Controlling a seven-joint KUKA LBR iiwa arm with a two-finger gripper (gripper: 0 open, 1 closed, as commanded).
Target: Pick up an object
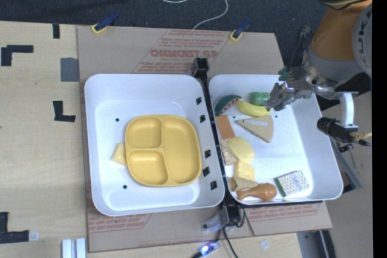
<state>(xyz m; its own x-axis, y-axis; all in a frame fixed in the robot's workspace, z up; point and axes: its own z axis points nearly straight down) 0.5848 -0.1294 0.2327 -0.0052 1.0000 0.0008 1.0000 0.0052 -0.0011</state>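
Observation:
The right bin [314,148] holds several toy foods: a yellow banana [252,108], a green piece [260,97] behind it, a watermelon slice [225,103], a tan wedge [259,127], a round yellow piece [239,148], a brown drumstick [257,192] and a patterned packet [291,182]. My gripper [279,95] hangs over the bin's far right part, just right of the banana and the green piece. Nothing shows between its fingers.
The left bin [103,130] bears a yellow divided plate [163,150] with a pale yellow piece [118,154] at its left side. The arm [338,39] reaches in from the right. A white cable [193,0] lies behind the bins.

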